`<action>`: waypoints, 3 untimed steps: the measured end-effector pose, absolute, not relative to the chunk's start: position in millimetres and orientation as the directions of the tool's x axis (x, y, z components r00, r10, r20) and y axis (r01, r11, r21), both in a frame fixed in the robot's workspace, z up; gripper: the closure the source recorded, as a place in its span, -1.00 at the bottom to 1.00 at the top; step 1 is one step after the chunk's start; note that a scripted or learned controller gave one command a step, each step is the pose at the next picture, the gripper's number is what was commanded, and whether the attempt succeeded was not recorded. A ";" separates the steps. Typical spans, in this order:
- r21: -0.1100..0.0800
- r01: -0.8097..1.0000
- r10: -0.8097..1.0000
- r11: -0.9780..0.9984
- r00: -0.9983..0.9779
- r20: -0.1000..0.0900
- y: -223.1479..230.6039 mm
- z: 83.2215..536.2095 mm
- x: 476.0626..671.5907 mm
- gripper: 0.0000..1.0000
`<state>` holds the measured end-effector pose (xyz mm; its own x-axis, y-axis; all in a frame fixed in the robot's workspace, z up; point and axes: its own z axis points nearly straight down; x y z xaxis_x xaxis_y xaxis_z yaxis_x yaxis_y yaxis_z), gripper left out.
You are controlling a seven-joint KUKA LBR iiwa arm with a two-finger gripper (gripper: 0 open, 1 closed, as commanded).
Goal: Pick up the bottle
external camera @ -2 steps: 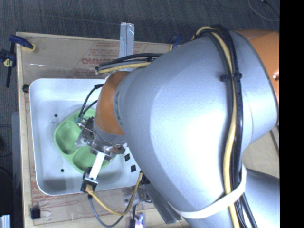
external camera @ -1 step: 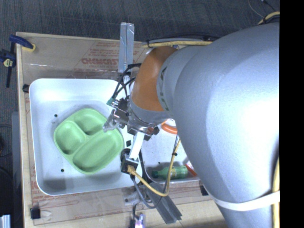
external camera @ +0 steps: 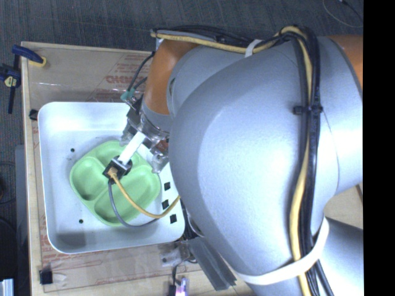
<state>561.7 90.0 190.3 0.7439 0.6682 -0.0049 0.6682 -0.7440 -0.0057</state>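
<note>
A shallow white bin (external camera: 55, 128) sits at the left of the camera view. In it lies a light green plate (external camera: 92, 174) divided into compartments. My gripper (external camera: 150, 148) hangs over the plate's right edge, below the orange wrist band (external camera: 159, 79). The grey arm (external camera: 259, 159) is very close to the camera and hides the bin's right side and everything to the right of it.
The wooden bench (external camera: 68, 73) shows around the bin at the top and left. Blue clamps (external camera: 28, 55) grip the bench's far left corner. The bin's floor (external camera: 58, 159) is bare left of the plate, with its near wall (external camera: 92, 245) just below.
</note>
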 end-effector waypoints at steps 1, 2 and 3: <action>-0.007 0.596 0.596 -0.803 0.803 -0.008 178.5 134.8 559.5 -1.00; -0.004 0.546 0.546 -0.838 0.838 -0.005 163.5 91.0 483.5 -1.00; -0.003 0.551 0.551 -0.835 0.835 0.008 165.6 104.7 487.8 1.00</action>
<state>487.8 165.6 104.7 0.8345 0.5509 0.0079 0.5509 -0.8345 -0.0026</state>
